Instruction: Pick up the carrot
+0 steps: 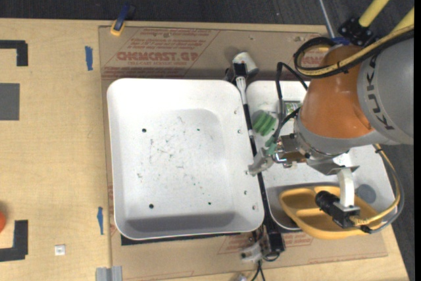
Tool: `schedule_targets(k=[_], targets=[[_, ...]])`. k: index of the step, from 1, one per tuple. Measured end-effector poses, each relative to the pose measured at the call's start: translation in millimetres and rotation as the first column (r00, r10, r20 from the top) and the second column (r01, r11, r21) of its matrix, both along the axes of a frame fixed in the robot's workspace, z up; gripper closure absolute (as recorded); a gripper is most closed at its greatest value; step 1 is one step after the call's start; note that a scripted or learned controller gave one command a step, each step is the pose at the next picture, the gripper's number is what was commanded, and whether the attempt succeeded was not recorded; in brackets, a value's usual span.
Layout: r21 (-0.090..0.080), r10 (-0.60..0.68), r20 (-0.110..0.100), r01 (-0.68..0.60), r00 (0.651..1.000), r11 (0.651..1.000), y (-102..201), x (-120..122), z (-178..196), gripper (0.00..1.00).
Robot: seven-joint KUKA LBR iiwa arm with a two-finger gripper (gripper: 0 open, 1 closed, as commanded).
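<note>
My gripper [268,160] hangs over the left part of the right bin [378,171], close to the wall between the two bins. The grey arm with its orange band [332,108] covers much of that bin and hides the gripper's tips. A green ribbed item [263,123] lies just above the gripper in the right bin. A yellow rounded object [304,212] sits at that bin's near end, below the gripper. A small orange-red thing [2,221] shows at the far left edge, outside the bins; I cannot tell what it is.
The left bin [125,141] is white with scuff marks. A black and white tool [242,76] lies along the divider at the back. Cables [316,52] loop around the arm. A blue and yellow clip [122,18] sits on the bench behind the bins.
</note>
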State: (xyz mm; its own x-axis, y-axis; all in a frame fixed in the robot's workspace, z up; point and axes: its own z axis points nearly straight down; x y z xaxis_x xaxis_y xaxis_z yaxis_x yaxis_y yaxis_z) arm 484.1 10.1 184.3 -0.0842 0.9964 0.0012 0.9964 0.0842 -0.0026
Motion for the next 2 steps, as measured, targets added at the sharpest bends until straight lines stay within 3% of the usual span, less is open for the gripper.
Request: schedule_targets(k=[1, 2], targets=[[0.0, 0.159, 0.002, -0.159, 0.987, 0.987, -14.0, -4.6, 0.3, 0.0], [0.0, 0.159, 0.002, -0.159, 0.987, 0.987, -14.0, -4.6, 0.2, 0.0]])
